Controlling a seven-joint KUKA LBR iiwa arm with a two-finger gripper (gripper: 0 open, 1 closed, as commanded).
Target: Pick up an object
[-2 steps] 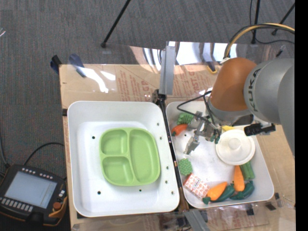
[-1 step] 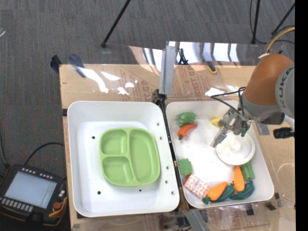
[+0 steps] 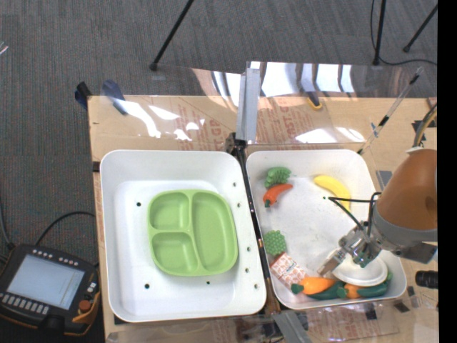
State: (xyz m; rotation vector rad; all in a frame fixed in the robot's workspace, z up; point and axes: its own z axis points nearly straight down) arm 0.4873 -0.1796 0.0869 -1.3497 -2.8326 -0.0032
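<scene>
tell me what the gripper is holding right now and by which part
It cannot be told. The gripper sits low over a white dish in the right bin, but no object is visible between its fingers.

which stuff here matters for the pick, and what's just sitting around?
In play: hand, white dish just below it, carrot, banana, red packet, orange pepper, right bin.

Lying about: green divided plate, left bin, pendant.
</scene>
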